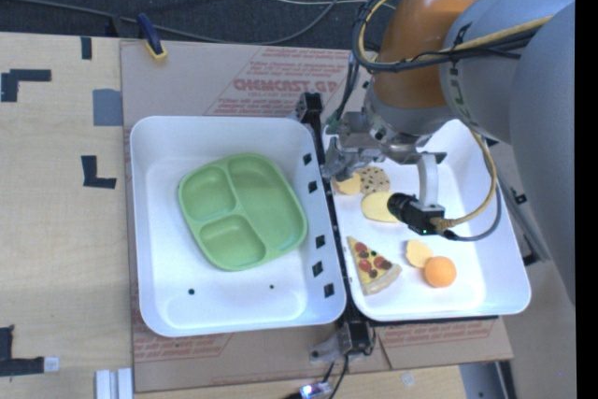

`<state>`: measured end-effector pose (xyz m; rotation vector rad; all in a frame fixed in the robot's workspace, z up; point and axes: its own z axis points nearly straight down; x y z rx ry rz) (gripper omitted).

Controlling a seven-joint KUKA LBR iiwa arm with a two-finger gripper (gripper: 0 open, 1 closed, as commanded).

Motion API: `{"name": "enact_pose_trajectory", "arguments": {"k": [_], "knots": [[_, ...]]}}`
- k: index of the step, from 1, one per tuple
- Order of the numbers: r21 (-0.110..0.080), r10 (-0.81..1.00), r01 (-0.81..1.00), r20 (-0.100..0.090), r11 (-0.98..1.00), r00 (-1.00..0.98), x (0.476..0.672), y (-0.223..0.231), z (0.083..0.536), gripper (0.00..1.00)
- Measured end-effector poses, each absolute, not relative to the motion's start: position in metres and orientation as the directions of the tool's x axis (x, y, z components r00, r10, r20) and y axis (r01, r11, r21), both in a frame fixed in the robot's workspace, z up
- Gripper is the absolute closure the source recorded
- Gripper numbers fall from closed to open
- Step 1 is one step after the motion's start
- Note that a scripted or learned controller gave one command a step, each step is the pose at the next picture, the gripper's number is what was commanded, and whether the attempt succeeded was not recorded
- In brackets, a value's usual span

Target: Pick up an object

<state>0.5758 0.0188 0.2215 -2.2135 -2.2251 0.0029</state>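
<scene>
My gripper hangs low over the far left corner of the right bin, under the grey arm and its orange band. Right below it lie a small yellow piece and a chocolate-chip cookie. A pale yellow oval piece lies a little nearer. Toward the bin's front sit a pizza slice, a yellow wedge and an orange ball. Nothing shows as lifted off the bin floor.
The left bin holds a green divided plate. A black divider wall with clips runs between the bins. A black cable fitting hangs from the arm over the right bin. Cardboard lies under both bins.
</scene>
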Motion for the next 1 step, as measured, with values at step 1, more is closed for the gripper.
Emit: {"name": "enact_pose_trajectory", "arguments": {"k": [1], "knots": [[-0.003,1.000,1.000,0.001,0.006,-0.006,0.5535,0.0672,0.2310,1.00]]}}
